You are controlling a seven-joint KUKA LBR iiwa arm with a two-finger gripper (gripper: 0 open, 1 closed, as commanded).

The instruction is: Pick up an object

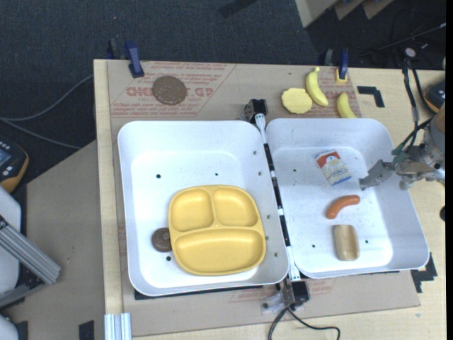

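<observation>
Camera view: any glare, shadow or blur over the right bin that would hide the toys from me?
Camera view: lighting is even, with soft shadows only; the right bin shows no blown-out glare; the sausage, bread roll and small carton read clearly; the gripper at the bin's right side is slightly soft, its fingers hard to resolve.

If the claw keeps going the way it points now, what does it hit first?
The claw points left and a little downward over the right bin. The first thing in that line looks like the sausage; its height is unclear, so it might pass above it.
</observation>
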